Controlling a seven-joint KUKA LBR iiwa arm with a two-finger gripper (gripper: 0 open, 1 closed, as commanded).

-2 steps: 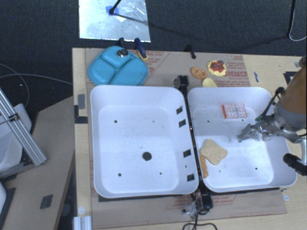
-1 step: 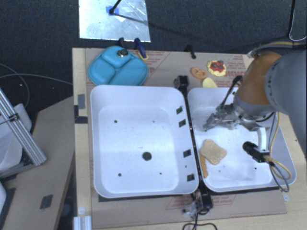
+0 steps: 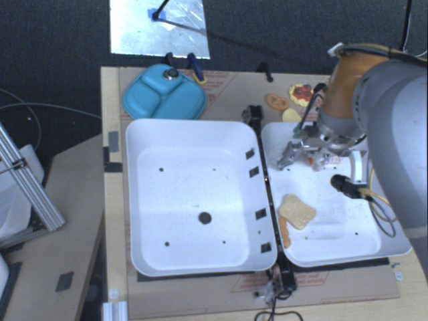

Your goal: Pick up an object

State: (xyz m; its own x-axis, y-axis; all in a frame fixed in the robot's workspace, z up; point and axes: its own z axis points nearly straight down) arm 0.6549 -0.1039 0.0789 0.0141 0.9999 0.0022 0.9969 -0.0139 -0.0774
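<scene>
A tan toast slice (image 3: 296,211) lies flat in the right bin (image 3: 348,243), toward its left side. A thin orange strip (image 3: 283,232) lies just below it, along the bin's left wall. My gripper (image 3: 302,159) hangs low over the far part of the right bin, up and slightly right of the toast and apart from it. Its two metal fingers (image 3: 287,156) stand spread, with nothing between them. The grey arm with its orange band (image 3: 351,79) comes in from the right and hides the bin's far right corner.
The left bin (image 3: 194,246) shows a small dark spot (image 3: 204,217) on its floor. Behind the bins lie a blue divided plate (image 3: 164,93) and toy foods: a pizza piece (image 3: 302,93), a cookie (image 3: 276,101) and a yellow piece (image 3: 290,116). A black part (image 3: 344,184) juts from the arm over the right bin.
</scene>
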